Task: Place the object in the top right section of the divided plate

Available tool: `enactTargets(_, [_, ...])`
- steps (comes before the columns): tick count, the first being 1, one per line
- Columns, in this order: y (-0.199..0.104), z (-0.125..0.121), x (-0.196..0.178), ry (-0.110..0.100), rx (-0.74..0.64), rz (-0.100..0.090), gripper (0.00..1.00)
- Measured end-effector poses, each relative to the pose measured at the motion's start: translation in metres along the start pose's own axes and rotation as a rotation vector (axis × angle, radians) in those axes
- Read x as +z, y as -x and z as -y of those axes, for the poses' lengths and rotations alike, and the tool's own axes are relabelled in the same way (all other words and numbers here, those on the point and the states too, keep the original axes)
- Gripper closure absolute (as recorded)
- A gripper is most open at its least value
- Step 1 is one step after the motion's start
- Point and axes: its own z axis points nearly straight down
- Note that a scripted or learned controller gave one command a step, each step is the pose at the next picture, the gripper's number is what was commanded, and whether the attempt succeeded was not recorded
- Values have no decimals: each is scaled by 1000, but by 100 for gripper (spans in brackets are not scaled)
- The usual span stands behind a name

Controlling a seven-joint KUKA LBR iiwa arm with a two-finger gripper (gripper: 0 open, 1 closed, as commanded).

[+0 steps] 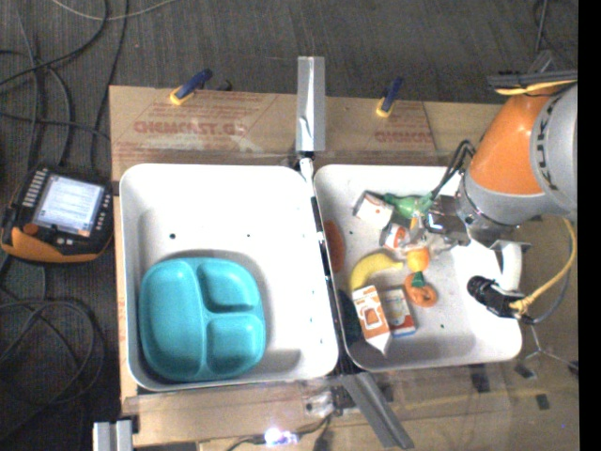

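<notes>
Pendant left of bench; two blue-yellow clamps on cardboard.

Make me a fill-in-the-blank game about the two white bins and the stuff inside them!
1. The teal divided plate sits in the ____ bin.
2. The banana is the colour ____.
3. The plate has ____ sections.
4. The gripper hangs over the ____ bin.

Missing words: left; yellow; three; right.
</notes>
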Motion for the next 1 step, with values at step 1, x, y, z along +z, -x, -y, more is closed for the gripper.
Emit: enactTargets(1, [-60, 5, -55, 1, -173, 2, 100])
